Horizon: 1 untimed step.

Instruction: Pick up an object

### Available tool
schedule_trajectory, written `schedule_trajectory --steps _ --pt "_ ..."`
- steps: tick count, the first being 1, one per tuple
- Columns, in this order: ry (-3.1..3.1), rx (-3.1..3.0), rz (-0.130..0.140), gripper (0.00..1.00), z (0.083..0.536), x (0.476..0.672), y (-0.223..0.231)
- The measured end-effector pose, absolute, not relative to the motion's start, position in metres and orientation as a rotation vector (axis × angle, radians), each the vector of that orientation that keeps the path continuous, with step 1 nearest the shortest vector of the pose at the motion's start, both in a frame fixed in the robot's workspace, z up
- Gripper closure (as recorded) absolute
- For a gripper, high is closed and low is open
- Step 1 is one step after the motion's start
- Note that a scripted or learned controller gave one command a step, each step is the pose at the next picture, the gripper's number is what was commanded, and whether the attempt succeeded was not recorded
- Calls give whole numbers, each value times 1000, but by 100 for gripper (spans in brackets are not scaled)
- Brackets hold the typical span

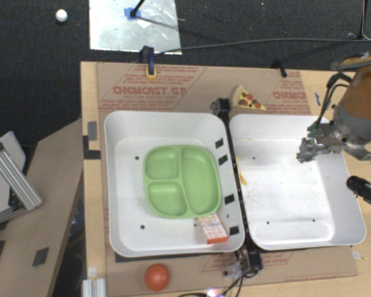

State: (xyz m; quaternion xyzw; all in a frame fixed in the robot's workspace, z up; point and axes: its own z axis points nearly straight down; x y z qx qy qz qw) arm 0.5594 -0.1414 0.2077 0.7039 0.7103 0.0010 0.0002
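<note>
Hovering claw over right bin, far from any pickable object.
Finger state impossible to tell, nothing seen held. Worth crossing to left bin: small carton beside green divided plate, near front wall; best approached from above, clear of plate rim and wall.

Two shallow white bins sit side by side on the bench, which is covered in brown printed board. A pizza-slice toy lies on the board beside the far edge of the right bin. An orange ball rests at the bench's near edge, just outside the left bin. A blue clamp grips the far edge.
</note>
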Motion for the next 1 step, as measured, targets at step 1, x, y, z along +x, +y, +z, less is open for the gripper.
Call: schedule_trajectory --steps 1 --pt "2232 2210 5 100 218 560 -92"
